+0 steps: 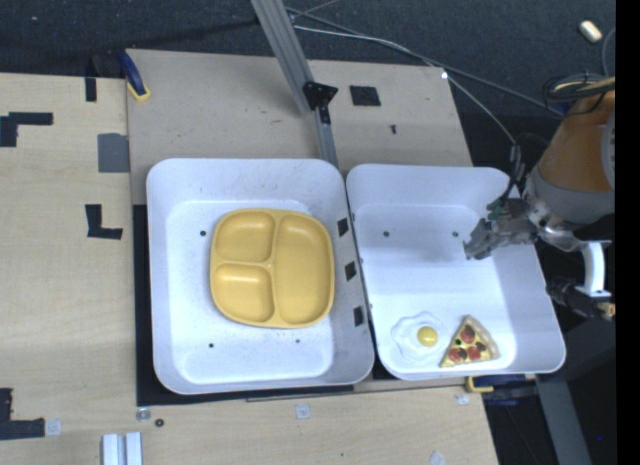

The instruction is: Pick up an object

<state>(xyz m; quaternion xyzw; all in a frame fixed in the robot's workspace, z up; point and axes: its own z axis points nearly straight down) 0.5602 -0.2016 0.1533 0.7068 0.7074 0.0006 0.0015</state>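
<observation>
Over the right bin [400, 185] we see the jaws [478, 244], too small and dark to tell their spread or any load. Below them lie a fried egg [417, 334] and pizza slice [470, 343]; far left, a yellow divided plate [272, 267] on the desk's left bin [170, 283].

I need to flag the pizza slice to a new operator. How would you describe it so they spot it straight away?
Start at the right-hand white bin, the one the gripper reaches into. Along its near edge lie two small toys side by side. The pizza slice is the triangular, red-topped one on the right; its neighbour, the fried egg, is round and white.
</observation>
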